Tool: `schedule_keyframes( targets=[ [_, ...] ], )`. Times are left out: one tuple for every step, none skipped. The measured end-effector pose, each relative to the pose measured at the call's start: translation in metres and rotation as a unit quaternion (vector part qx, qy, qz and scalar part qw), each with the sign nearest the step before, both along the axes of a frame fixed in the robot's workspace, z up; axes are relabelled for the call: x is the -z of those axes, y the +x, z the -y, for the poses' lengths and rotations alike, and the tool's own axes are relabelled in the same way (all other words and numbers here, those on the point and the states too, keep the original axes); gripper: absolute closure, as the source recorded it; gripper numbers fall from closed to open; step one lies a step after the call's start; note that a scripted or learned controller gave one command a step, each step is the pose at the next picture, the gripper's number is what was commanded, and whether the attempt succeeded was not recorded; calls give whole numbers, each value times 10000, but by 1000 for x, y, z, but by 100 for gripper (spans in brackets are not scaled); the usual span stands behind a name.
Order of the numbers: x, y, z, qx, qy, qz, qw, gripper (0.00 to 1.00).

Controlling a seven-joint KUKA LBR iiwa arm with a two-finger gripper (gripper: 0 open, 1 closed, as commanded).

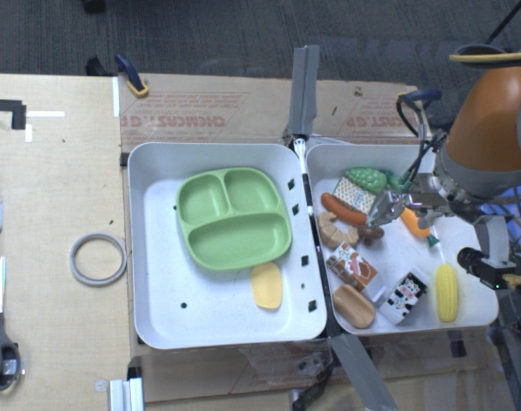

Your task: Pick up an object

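Across the counter (55,169) two shallow white bins sit side by side, touching along a shared middle edge. Inside the left bin (149,255) lies a green divided plate (235,218), near the bin's middle, and a pale yellow piece (267,285) rests just beside the plate's near rim, toward the bin's front edge.

Crowded into the right bin (475,315) is a heap of toy food. A red sausage (343,209) lies near the left wall, with a checkered packet (356,193) and a green leafy item (368,178) behind it toward the back edge. Tan bread-like pieces (336,231) sit just below the sausage, a printed snack pack (353,267) beneath them, and a brown bun-shaped item (356,307) at the front-left corner. A black-and-white cow-patterned carton (404,297) lies near the front edge, and a yellow corn cob (447,293) sits toward the front-right corner. An orange piece (414,221) rests under the arm.

The claw (382,214) hangs over the right bin's middle, just beside the sausage's right end; whether it is spread or pressed together cannot be told.

On the counter's left side lie a grey ring (98,258) and scissors (1,349).
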State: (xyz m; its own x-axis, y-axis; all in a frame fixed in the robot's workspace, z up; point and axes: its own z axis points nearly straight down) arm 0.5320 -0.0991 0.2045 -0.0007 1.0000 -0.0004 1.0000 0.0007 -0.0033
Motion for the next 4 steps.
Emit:
schedule_keyframes(
  targets=[
    [108, 2, 42, 207, 3, -2, 9998, 0],
    [113, 76, 41, 204, -1, 9, 9998, 0],
    [113, 64, 41, -169, -2, 10, 9999, 0],
    [113, 31, 5, -269, 0, 13, 9996, 0]
  ],
)
